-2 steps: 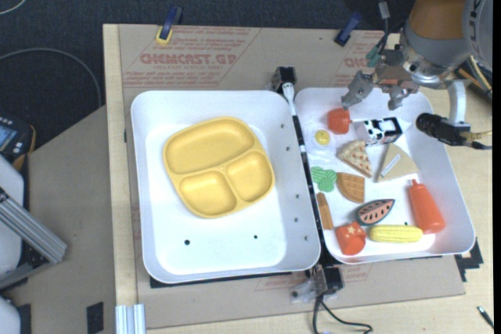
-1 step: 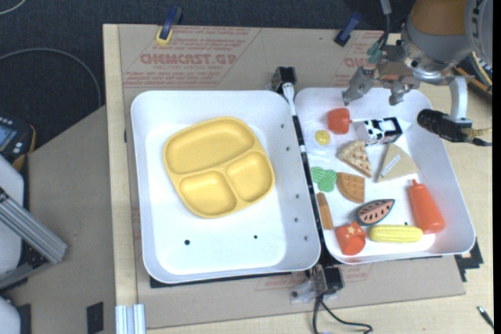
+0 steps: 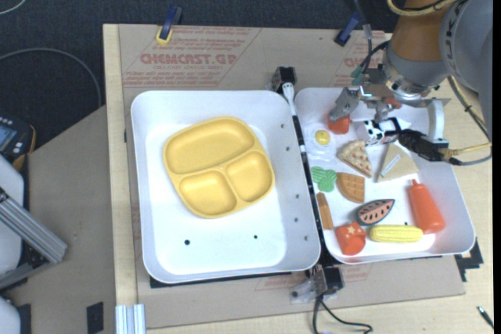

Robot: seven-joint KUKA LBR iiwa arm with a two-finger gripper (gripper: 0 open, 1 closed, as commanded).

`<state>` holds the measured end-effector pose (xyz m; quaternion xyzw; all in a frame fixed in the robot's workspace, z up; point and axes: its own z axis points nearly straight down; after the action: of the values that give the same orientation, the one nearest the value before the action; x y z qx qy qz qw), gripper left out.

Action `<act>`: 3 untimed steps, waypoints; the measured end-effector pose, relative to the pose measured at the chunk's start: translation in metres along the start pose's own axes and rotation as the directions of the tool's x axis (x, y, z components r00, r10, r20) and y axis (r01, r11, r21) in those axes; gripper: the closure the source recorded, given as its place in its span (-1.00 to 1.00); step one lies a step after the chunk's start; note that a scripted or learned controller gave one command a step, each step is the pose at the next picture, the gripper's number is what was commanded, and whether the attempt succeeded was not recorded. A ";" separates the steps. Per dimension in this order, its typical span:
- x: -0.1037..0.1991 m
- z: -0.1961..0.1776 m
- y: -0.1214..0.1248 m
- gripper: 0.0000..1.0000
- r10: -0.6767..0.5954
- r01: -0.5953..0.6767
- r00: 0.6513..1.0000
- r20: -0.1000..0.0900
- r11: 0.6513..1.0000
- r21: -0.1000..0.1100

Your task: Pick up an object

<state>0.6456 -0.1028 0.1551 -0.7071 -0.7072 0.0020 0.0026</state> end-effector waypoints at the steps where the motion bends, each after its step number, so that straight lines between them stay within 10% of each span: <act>1: -0.009 0.050 -0.004 -1.00 0.000 0.000 1.000 0.004 1.000 -0.011; 2: -0.010 0.050 0.001 -1.00 0.001 -0.001 1.000 0.006 1.000 -0.023; 3: -0.012 0.041 -0.001 1.00 0.001 -0.001 1.000 0.008 1.000 -0.011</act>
<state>0.6438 -0.1149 0.1136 -0.7074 -0.7068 0.0011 -0.0041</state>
